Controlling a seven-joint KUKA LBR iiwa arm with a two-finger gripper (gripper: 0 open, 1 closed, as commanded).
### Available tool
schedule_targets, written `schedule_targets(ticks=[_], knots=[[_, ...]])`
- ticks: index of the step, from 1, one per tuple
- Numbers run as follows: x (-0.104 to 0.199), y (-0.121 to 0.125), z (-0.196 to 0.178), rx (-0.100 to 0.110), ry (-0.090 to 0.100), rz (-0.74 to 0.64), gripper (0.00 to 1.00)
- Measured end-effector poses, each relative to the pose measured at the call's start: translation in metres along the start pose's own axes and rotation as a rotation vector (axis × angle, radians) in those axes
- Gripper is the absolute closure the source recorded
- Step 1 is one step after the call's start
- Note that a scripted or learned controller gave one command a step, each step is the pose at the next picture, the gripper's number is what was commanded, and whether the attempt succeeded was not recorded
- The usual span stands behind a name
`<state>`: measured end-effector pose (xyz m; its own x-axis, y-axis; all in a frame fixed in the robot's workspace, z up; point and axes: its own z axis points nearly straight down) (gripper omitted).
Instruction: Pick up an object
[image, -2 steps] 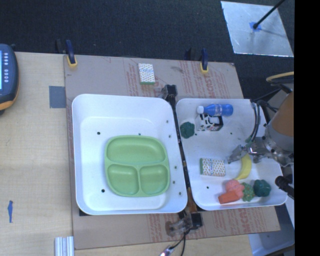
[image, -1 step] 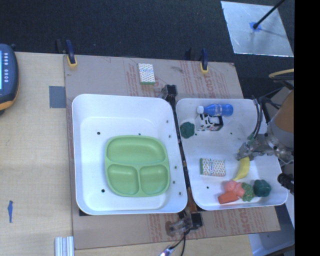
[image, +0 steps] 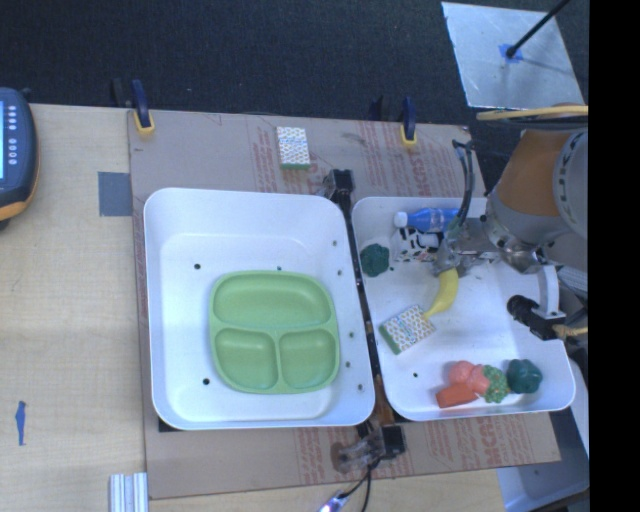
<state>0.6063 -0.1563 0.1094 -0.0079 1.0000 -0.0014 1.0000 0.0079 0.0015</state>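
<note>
My gripper is low in the right bin, reaching in from the right. It sits right over the upper end of a yellow banana, which lies slanted on the bin floor. Just to its left stand a black-and-white cow toy and a blue bottle. A dark green round object lies near the bin's left wall. A patterned block rests below the banana. Whether the banana is gripped is hidden by the wrist.
Along the right bin's front edge lie an orange-red toy, a green broccoli piece and a dark green lump. The left bin holds a green divided plate. A small patterned block lies on the bench behind the bins.
</note>
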Motion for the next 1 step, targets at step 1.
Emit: schedule_targets(ticks=[1], knots=[[0.1006, -0.0039, -0.0867, 0.0, 0.003, -0.002, 1.0]])
